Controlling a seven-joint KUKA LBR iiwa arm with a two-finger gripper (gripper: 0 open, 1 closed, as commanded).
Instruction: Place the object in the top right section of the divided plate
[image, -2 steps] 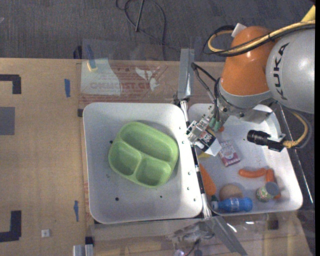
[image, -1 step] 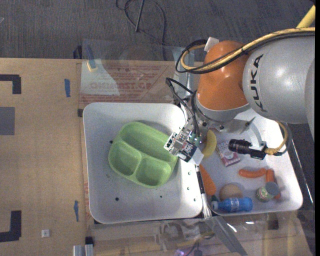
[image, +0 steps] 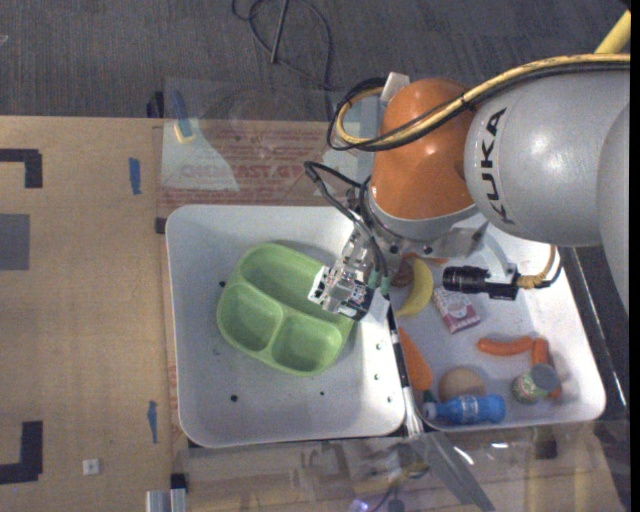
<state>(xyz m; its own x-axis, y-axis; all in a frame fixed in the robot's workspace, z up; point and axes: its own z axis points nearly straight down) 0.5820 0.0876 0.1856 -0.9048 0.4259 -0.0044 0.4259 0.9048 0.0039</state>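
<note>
A green divided plate (image: 262, 300) lies in the left white bin (image: 200, 400). It has one long section along its upper side and two smaller sections below. My gripper (image: 341, 287) hangs over the plate's right edge, at the right end of the long section. Seen from above, the grey and orange wrist (image: 425, 165) hides much of the gripper. No object shows clearly below it. The plate's visible sections hold nothing.
The right bin (image: 585, 385) holds a banana (image: 419, 286), a pink box (image: 458, 313), a carrot (image: 416, 363), an orange sausage (image: 505, 346), a brown round item (image: 461, 382), a blue bottle (image: 470, 408) and a small can (image: 536, 383). The arm covers that bin's upper part.
</note>
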